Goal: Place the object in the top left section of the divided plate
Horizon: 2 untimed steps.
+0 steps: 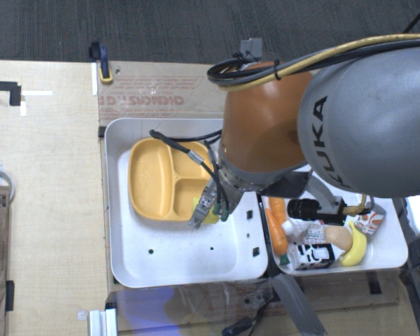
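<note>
The gripper [208, 208] is seen at the yellow plate's [161, 180] lower right edge, fingers closed on a yellow-green object [211, 216].

I see yellow plastic divided plate [161, 180] in white shallow bin [175, 264]; orange carrot [277, 231], yellow banana [357, 247] in rt bin.

The yellow divided plate [161, 180] looks like smooth matt plastic, and the white bin [126, 257] under it is plastic too, with a slight sheen. The bench top [42, 208] at the left of the frame looks like pale, matt wood. The arm's grey shell [364, 117] is glossy, and the orange band [262, 121] has a duller satin finish.
</note>
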Tool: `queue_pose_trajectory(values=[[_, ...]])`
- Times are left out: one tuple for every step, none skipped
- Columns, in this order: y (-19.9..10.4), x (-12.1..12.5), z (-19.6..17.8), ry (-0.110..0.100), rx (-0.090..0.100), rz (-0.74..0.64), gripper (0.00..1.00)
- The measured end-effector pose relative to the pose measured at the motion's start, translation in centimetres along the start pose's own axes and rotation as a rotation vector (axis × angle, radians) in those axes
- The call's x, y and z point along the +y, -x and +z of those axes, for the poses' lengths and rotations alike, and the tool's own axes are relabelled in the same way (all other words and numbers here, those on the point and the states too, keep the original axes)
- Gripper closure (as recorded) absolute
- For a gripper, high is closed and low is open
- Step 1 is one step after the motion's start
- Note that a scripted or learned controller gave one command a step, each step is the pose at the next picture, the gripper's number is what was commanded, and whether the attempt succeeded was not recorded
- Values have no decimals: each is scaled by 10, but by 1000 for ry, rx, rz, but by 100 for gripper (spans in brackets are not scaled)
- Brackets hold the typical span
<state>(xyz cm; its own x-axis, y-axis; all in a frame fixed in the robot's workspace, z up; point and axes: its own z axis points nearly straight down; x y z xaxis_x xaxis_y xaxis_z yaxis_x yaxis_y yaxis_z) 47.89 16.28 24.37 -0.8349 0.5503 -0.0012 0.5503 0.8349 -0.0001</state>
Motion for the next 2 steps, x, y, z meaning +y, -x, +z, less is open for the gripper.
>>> queue_pose_trajectory(values=[[-16,21,113,-4,4,-121,100],[40,-13,96,0,1,-255,100]])
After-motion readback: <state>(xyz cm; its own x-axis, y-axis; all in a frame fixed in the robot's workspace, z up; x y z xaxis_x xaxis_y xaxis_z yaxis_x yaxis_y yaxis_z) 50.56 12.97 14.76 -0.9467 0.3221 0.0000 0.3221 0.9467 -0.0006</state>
